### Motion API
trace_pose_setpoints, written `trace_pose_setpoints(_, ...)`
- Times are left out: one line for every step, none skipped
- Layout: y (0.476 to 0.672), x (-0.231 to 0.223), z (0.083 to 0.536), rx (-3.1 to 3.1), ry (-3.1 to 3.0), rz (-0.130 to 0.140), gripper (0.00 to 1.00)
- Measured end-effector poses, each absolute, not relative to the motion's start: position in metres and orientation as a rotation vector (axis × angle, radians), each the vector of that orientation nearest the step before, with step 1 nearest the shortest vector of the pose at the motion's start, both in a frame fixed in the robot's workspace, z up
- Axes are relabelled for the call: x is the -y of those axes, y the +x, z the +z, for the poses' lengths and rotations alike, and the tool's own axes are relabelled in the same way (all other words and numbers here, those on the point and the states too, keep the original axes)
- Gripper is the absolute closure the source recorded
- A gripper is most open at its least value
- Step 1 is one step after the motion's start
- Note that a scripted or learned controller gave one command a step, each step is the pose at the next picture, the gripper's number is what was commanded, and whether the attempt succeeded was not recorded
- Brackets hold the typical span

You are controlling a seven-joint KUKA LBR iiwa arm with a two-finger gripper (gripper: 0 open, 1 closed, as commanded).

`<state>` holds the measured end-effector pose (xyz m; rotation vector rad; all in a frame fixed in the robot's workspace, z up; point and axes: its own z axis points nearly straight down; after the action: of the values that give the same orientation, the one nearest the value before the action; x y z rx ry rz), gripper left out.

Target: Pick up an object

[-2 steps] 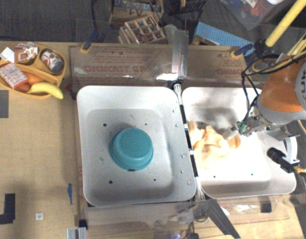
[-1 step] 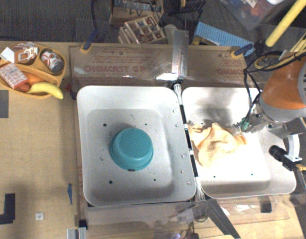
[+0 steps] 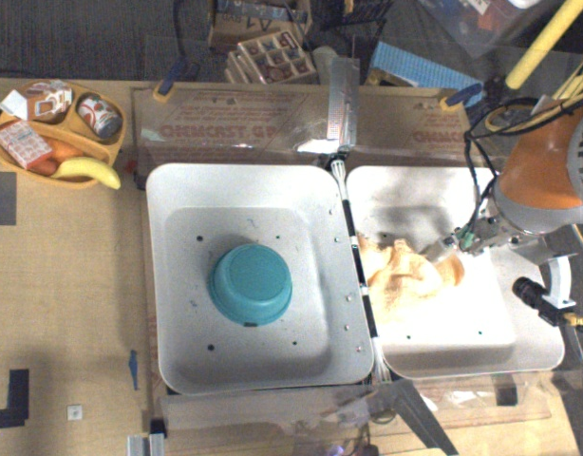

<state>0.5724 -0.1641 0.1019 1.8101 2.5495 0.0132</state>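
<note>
**A:** Could any writing be read?

**B:** Very little. The brown cardboard strip (image 3: 244,126) along the far edge of the bins carried faint reddish lettering, too washed out to make out. The packets in the yellow dish (image 3: 7,145) at the far left corner of the bench had printed labels, but they were too small to read.

**A:** What lay in that dish?

**B:** A banana (image 3: 90,170) on its near rim, something orange beside it, a red-and-white carton, and two round tubs at the back.

**A:** And the bins?

**B:** The left bin (image 3: 178,350) held a teal bowl (image 3: 252,283), turned upside down, sitting a little left of the bin's middle and well apart from every wall. The right bin (image 3: 519,345) held a pale, orange-tinted crumpled object (image 3: 404,272), soft and translucent in look, lying close to the divider between the two bins. I could not tell what it was.

**A:** Where was the claw?

**B:** The arm (image 3: 543,174) came in from the right, its orange band over the right bin's far right corner. The gripper (image 3: 455,245) reached low over the right bin, at the right edge of the crumpled object, perhaps touching it; contact was unclear.

**A:** Was it open, and did it hold anything?

**B:** I couldn't tell. That end of the arm was blurred and glared out, and I saw nothing clearly lifted.
</note>
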Motion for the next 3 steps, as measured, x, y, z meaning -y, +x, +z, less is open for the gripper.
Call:
trace_pose_setpoints(0.573, 0.165, 0.113, -2.544, 1.810, 0.016, 1.00)
trace_pose_setpoints(0.573, 0.165, 0.113, -2.544, 1.810, 0.016, 0.00)
trace_pose_setpoints(0.623, 0.179, 0.194, -2.610, 1.740, 0.002, 0.00)
